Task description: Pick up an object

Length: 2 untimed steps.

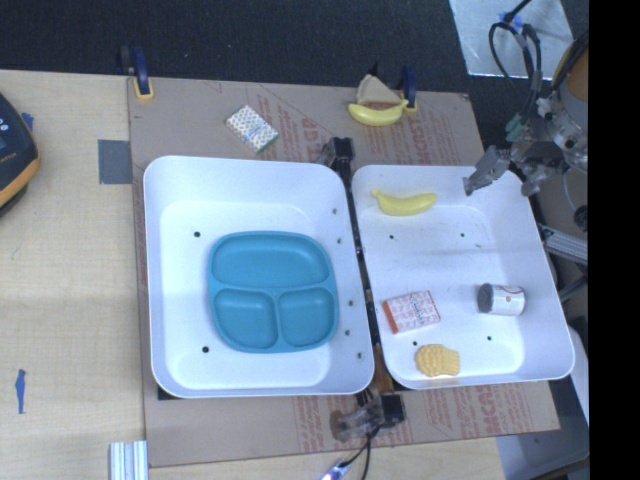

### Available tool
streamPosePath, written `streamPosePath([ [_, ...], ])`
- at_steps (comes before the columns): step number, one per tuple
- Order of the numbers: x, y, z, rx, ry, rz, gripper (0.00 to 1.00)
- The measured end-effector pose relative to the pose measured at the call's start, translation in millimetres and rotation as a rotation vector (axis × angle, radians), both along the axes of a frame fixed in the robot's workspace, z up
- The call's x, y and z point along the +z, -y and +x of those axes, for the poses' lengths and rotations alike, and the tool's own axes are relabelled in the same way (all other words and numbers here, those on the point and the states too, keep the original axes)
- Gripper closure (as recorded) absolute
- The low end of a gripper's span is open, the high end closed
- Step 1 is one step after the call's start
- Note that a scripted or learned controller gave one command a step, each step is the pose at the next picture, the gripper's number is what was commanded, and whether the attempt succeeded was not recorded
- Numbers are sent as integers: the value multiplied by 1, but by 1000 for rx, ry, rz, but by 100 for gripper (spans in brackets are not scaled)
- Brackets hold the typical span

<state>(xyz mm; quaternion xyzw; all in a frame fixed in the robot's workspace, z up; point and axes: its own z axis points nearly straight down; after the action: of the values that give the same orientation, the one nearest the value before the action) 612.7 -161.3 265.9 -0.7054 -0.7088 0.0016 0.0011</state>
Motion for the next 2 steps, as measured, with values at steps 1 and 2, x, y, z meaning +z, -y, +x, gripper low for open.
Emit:
streamPosePath([
  [1, -175, -27, -46, 1, -1, 0, 0],
  [2, -143, 12, 40, 0, 3, 0, 0],
])
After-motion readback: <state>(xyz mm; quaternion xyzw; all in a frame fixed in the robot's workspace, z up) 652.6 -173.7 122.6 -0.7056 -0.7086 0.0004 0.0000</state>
